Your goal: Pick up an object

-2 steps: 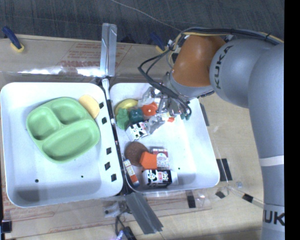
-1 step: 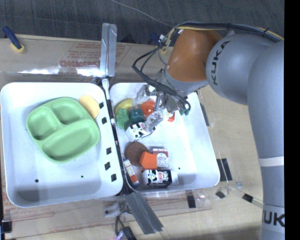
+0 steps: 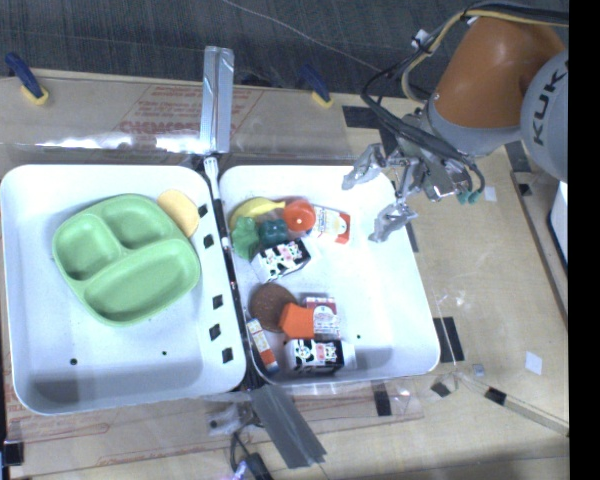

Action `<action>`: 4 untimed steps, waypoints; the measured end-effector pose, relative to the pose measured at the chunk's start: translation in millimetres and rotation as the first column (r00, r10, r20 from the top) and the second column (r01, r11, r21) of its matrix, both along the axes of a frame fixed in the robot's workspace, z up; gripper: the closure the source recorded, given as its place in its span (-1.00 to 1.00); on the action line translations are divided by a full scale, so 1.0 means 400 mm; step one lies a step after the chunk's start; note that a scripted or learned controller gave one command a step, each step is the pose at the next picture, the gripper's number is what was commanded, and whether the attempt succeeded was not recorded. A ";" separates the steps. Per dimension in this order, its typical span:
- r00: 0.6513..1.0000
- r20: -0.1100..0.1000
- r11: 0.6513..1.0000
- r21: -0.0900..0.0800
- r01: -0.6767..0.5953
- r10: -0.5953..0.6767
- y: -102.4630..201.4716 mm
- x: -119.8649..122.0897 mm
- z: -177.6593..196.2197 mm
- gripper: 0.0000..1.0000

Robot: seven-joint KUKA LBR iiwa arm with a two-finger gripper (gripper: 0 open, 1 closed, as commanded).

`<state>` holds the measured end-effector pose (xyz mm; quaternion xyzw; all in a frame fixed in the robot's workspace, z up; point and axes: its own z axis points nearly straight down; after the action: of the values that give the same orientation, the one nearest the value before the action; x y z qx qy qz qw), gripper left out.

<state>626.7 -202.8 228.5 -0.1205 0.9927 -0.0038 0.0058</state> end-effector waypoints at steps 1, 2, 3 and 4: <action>0.999 -0.021 0.999 0.010 0.034 -0.034 0.186 -0.036 -0.308 -1.00; 0.975 -0.007 0.975 0.004 -0.220 0.220 0.056 0.079 -0.266 -1.00; 0.998 -0.016 0.998 -0.003 -0.067 0.067 0.249 0.054 -0.331 -1.00; 0.999 -0.032 1.000 -0.001 0.024 -0.024 0.247 0.064 -0.337 -1.00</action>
<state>652.5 -104.1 93.7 -0.1085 0.9940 -0.0024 -0.0103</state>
